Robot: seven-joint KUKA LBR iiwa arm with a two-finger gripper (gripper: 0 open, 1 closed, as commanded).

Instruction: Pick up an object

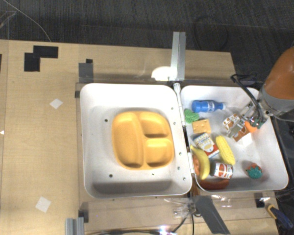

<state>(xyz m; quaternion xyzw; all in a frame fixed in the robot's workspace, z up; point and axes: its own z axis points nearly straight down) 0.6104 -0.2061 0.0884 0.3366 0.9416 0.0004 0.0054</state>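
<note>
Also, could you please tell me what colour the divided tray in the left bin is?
The divided tray is yellow, seen clearly in the camera view.

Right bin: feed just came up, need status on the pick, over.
Gripper low over right bin, upper right side. Nothing seen between fingers. Orange-and-white toy right beside it. Corn, blue bottle lie apart.

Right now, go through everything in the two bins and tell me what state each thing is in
yellow divided tray: lying flat, right way up, in the left bin.
blue bottle: on its side, at the back of the right bin.
corn cob: lying flat.
banana: lying against the bin's left wall.
can: on its side.
gripper: low in the right bin, by an orange and white item.
</note>
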